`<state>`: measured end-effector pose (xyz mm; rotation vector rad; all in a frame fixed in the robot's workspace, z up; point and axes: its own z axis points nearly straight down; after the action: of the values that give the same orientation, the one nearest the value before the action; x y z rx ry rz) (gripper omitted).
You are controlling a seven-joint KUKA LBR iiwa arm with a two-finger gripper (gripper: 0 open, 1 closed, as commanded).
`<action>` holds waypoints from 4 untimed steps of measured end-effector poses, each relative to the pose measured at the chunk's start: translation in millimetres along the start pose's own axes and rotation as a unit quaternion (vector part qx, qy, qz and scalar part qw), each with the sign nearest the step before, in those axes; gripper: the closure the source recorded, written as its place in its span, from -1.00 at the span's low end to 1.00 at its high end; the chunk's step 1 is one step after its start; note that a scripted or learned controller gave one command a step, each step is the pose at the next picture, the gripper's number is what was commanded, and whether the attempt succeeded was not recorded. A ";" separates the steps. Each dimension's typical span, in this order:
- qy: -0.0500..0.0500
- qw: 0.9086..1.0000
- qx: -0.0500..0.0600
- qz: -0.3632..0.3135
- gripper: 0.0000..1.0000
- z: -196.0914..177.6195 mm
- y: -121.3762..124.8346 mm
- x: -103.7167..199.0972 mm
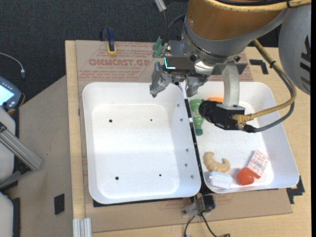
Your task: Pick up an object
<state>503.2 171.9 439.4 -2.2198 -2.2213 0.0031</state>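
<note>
My gripper (175, 88) hangs over the far end of the rim between the two bins, open, with nothing between its fingers (157, 86). Just right of it in the right bin (282, 132) lies a green object (197, 117), partly hidden by the wrist, with an orange object (216, 100) behind it. Near the front of that bin lie a beige curved piece (217, 163), a white block (220, 180), a red ball (245, 177) and a white-and-pink packet (258, 163).
The left bin (89, 132) stands beside the right one on a brown board (123, 58). A blue-and-yellow clamp (111, 39) sits at the board's far edge. The arm's large body looms over the far right.
</note>
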 end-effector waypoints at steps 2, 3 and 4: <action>0.000 1.000 0.003 -0.003 1.00 42.0 -21.3 56.2; -0.003 1.000 0.007 0.002 1.00 219.5 -4.9 51.3; -0.002 1.000 0.005 0.002 1.00 335.0 25.9 50.8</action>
<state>528.3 222.6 104.3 -2.2206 -2.2150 0.0196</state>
